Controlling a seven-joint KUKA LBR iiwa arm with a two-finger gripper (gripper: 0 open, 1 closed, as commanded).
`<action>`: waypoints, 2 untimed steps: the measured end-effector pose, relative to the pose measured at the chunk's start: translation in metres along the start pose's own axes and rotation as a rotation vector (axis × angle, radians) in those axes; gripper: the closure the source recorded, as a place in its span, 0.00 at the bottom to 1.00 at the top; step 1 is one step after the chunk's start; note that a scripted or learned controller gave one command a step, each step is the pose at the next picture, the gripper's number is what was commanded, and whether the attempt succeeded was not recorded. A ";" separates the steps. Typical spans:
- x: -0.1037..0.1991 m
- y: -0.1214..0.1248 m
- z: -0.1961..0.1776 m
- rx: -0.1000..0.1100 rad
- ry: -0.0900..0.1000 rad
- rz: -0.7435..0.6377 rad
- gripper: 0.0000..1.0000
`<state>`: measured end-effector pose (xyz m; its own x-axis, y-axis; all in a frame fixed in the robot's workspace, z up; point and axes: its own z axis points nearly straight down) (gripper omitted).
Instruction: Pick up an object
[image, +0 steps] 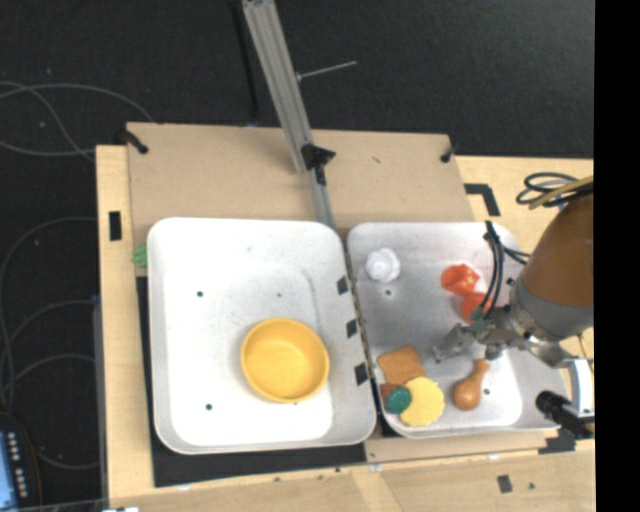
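Note:
The right bin (420, 240) holds several small things. A red piece (460, 281) lies toward its far right, and a small clear, whitish piece (381, 266) sits near its far left. At the near edge are an orange-brown block (400, 363), a yellow round piece (424, 399) with a green bit (399, 399) beside it, and a brown club-shaped piece (470, 386). My gripper (468, 348) hangs low over the middle right of this bin, just above the brown piece and below the red one. It is open, with nothing between its fingers.
A yellow bowl (285, 359) stands in the left bin (200, 260), near its front. A slanted metal rail (285, 90) reaches from the far side down to the gap between the bins. The arm's orange band (565, 255) overhangs the right bin's right rim.

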<state>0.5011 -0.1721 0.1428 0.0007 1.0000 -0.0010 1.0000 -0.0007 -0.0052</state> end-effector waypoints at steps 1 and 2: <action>-0.002 0.001 0.042 -0.007 -0.001 0.001 0.00; -0.001 0.002 0.031 -0.011 0.001 0.006 1.00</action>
<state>0.5027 -0.1736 0.1115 0.0064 1.0000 -0.0003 1.0000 -0.0064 0.0055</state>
